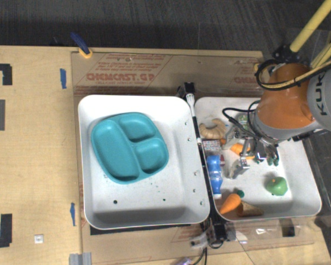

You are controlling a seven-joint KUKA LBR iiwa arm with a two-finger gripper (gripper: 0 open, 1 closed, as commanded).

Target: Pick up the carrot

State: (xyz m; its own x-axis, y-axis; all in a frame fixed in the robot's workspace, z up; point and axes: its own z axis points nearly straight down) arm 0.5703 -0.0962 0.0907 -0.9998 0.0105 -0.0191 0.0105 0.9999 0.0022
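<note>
The carrot (230,203) is found in the right bin (303,195), at its near left corner, long axis slanted from the near-left tip to the green top at far right. The gripper (244,162) is poised farther in and slightly right of it (the state of its grasp cannot be told), well apart from the carrot.

Around the carrot (230,203), the bin's near wall (265,213) hemmed it in; a blue bottle (214,173) crowded its far-left side, with open floor rightward toward the green fruit (276,186).
</note>
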